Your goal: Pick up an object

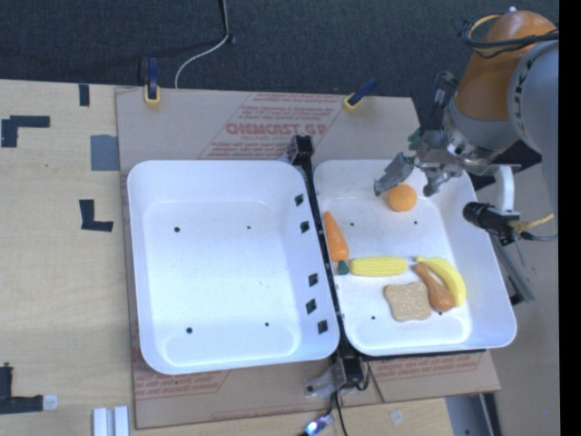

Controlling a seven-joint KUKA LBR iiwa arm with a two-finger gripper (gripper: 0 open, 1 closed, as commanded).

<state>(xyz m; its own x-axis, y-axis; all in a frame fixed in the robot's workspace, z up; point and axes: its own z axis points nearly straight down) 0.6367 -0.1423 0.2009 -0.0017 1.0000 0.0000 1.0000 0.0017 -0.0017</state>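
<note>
The right bin [472, 334] holds an orange ball [402, 198] near its back, a carrot [335, 236] along its left wall, a corn cob [379, 266] in the middle, a banana [447, 277] with a brownish sausage-like piece [436, 289] against it, and a slice of bread [408, 302]. My gripper [412, 176] hangs open just above the orange ball, one finger [392, 174] to its left and the other to its right. Nothing is between the fingers.
The left bin [218, 262] sits beside the right one, joined by a black divider with clips [313, 243]. Both rest on a cardboard sheet [254, 130] clamped at the back. A cable [204, 53] runs over the dark floor behind.
</note>
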